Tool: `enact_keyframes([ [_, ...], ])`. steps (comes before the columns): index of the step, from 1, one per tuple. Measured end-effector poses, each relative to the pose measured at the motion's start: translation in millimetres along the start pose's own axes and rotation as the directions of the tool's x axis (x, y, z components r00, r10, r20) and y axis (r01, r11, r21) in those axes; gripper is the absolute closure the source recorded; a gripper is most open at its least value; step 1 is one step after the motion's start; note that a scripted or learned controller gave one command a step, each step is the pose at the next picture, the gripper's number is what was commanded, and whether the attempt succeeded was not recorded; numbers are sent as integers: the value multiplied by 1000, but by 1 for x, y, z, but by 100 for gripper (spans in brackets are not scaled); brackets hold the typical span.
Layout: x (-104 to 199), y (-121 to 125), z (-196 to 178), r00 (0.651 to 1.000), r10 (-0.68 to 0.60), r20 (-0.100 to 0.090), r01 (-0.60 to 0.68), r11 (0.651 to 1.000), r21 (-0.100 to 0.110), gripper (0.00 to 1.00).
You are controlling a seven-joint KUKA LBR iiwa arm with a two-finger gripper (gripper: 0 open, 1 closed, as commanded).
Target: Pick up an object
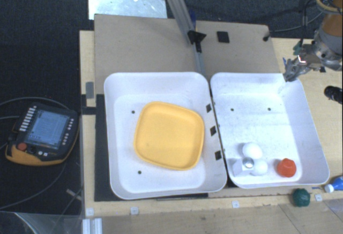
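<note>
Robot gripper (292, 69) poised at the right bin's (268, 93) far right corner, nothing held.

Whether it is wide or narrow cannot be told. An orange object (287, 167) sits near the bin's near right corner, white pieces (252, 158) just beside it; a centred, vertical descent there is advised, clear of the wall.

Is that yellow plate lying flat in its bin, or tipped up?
Flat. The yellow plate lies face up on the floor of the left bin, its whole rim visible all round, clear of the walls.
</note>
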State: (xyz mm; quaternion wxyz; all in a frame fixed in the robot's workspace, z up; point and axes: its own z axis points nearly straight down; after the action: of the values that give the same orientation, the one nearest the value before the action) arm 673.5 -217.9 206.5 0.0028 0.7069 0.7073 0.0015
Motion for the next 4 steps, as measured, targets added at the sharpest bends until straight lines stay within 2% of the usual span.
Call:
enact_keyframes([
  [1, 6, 1, -62, 1000, -1, 0, 1, 1000, 0, 100],
  [4, 162, -50, -72, 1000, -4, -3, 4, 1000, 5, 100],
])
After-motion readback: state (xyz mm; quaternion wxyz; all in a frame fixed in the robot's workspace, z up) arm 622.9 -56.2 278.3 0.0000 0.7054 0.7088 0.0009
